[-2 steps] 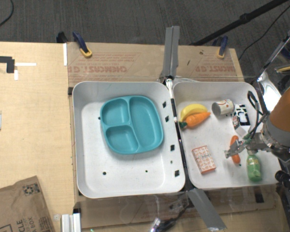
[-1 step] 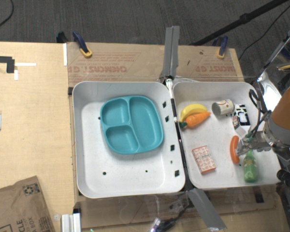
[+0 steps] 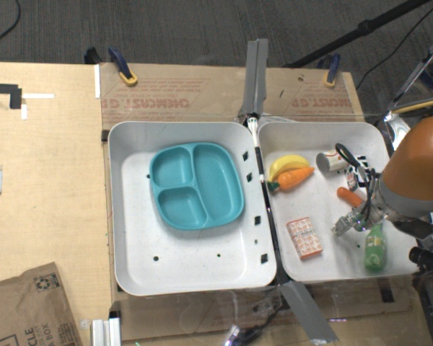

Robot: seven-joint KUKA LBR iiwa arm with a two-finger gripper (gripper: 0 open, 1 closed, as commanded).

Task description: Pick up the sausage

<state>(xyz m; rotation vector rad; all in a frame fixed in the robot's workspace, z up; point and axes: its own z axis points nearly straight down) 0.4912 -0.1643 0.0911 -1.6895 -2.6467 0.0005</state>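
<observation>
In the right bin (image 3: 325,274), toward the counter's right edge, the pincer (image 3: 352,220) hangs low just below the orange-red sausage (image 3: 349,195); how far it is open cannot be told, and the sausage lies just beside it, near a green bottle (image 3: 375,247)

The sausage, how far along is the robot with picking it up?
Nothing looks finished: the sausage lies on the floor of the right bin, not lifted. In hand: the gripper is down inside that bin, just below the sausage and beside the green bottle, but whether it touches the sausage is unclear. Left to do: closing on the sausage and raising it out.
</observation>
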